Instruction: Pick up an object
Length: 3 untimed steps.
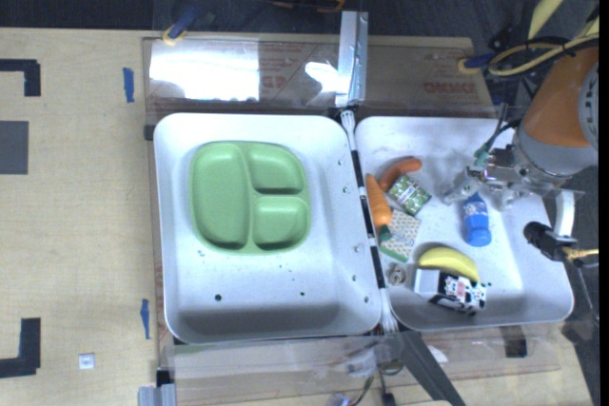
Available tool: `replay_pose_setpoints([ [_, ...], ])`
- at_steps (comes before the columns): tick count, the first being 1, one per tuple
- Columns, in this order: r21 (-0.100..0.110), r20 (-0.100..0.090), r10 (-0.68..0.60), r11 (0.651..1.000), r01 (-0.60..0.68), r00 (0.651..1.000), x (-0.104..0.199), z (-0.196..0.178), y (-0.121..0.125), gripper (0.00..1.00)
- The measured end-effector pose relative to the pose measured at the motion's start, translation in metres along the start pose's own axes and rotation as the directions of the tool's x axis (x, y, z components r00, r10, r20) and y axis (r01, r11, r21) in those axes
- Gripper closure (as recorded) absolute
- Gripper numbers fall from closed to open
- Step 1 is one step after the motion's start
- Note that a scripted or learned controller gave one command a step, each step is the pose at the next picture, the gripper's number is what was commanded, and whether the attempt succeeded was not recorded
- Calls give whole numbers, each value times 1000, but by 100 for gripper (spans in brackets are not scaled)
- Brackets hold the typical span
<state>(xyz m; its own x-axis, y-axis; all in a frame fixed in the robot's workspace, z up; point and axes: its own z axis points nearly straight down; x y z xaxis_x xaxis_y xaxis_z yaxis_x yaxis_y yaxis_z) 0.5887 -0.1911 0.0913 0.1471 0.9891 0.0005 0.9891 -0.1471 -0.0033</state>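
The bench is viewed from one fixed camera set above it, looking down at a slant. Both white bins are taken in whole: the left bin (171,233) and the right bin (542,285) beside it. Dark floor is seen beyond the left bin's far edge.

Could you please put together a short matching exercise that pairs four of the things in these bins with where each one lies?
Things:
1. green plate
2. banana
3. blue bottle
4. carrot

Places:
A. in the right bin, just below the tool
B. in the left bin
C. along the right bin's left wall, by the divider
D. near the right bin's front, above the black and white toy

Pairs: 1-B, 2-D, 3-A, 4-C
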Motion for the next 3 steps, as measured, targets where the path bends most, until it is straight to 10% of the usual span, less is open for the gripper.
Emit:
replay_pose_setpoints([
  [1,3,0,2,1000,-2,1000,0,-8,-1,100],
  [3,-2,1,-113,994,113,994,29,-163,-15,100],
])
